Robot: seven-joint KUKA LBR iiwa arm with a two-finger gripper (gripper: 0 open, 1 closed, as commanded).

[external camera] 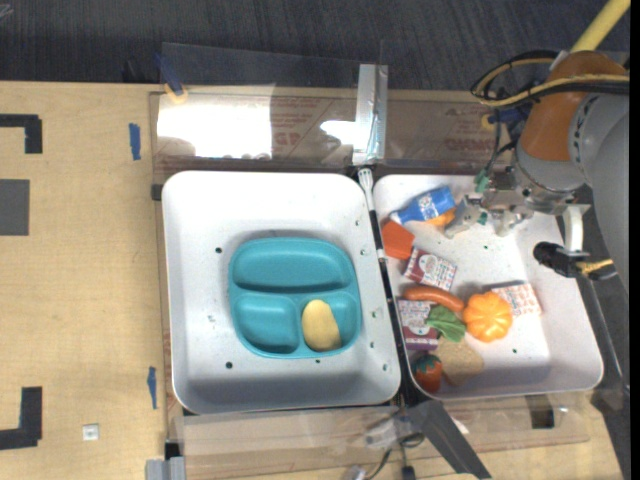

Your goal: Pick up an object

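Observation:
My gripper [484, 211] hangs over the far part of the right bin [560, 353], reaching in from the right on the grey arm with the orange band [552, 133]. Just to its left lies a blue packet [425, 207]. Nothing visibly hangs from the gripper. Nearer the front of that bin lie an orange-red block [397, 238], a small red-and-white carton [430, 269], a sausage [433, 296], an orange pumpkin [487, 315], a pink box [520, 298], a green piece [446, 323], a tomato [428, 371] and a tan slice [461, 360].
The left bin [195, 268] holds a teal divided tray [290, 268] with a yellow potato [320, 325] in its front right compartment. A clear panel [260, 108] and a metal post [369, 113] stand behind the bins. Cables [505, 80] loop above the arm.

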